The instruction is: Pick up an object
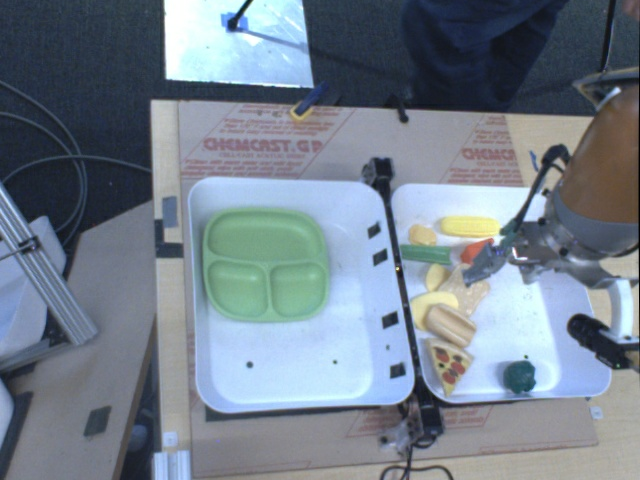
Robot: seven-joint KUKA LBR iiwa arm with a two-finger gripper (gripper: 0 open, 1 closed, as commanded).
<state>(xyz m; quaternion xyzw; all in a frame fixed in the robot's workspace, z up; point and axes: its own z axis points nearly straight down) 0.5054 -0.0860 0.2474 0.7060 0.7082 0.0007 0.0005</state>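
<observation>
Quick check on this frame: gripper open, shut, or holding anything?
Gripper: cannot be told; it sits low over the toy food in the right bin, nothing visibly held.

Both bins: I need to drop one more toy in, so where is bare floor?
Left bin: bare floor in front of and right of the green tray. Right bin: a bare patch between the pizza slice and green ball. Crowded around the corn, hot dog and gripper.

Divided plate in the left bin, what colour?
Light green, plain with no pattern. The divided plate shows clearly in the camera view, lying in the left bin.
</observation>
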